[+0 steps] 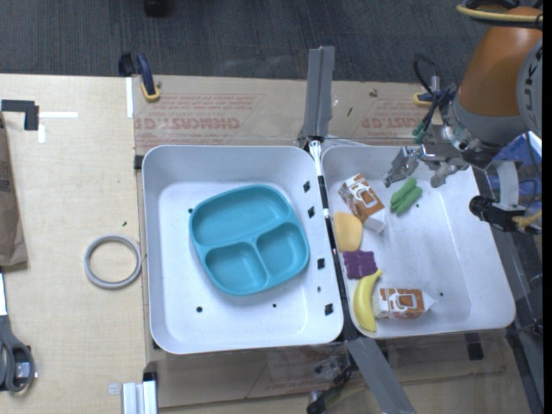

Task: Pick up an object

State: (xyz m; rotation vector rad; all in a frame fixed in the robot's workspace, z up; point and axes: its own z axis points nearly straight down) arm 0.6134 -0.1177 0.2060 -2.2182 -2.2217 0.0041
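Note:
The right bin (470, 257) holds several objects: a green pod-shaped toy (405, 197), an orange-and-white carton (362, 201), a yellow rounded piece (348, 231), a purple block (360, 263), a banana (365, 302) and a second small carton (403, 303). My gripper (418, 171) hangs over the bin's far end, just beyond the green toy. It is open, and nothing sits between its fingers. The grey and orange arm comes in from the upper right.
A blue three-compartment plate (250, 240) lies in the left bin (164, 257). A metal divider post (319, 93) stands between the bins at the back. A grey ring (113, 260) and scissors (13, 360) lie on the wooden bench at the left.

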